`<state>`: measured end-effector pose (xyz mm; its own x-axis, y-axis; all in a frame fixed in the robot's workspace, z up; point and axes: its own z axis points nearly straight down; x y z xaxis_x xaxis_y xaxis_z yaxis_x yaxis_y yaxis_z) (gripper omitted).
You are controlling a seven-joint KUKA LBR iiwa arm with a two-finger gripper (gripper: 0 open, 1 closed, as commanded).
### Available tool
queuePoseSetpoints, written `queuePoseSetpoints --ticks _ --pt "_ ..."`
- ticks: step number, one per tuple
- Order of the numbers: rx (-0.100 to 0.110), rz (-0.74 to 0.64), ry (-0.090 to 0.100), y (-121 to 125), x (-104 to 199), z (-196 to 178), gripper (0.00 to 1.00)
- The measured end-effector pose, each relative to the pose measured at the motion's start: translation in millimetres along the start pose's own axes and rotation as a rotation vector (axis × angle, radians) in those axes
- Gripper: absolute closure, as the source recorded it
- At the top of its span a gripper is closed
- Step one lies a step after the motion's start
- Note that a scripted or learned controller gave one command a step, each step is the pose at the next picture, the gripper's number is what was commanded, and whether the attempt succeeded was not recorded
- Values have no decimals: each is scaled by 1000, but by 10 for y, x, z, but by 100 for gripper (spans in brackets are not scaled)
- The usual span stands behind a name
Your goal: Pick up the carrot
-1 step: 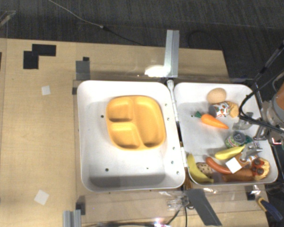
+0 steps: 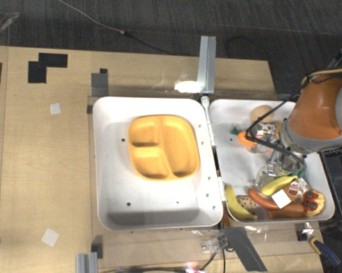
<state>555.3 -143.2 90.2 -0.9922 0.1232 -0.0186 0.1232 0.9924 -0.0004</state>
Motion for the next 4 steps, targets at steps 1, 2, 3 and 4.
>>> queuePoseSetpoints --ticks 1,2,3,4 --pt "2 48 22 319 -834 26 0" --pt "23 170 37 508 -867 25 0" --pt "1 501 4 228 140 0 0" --pt "0 647 7 691 -589 31 0"
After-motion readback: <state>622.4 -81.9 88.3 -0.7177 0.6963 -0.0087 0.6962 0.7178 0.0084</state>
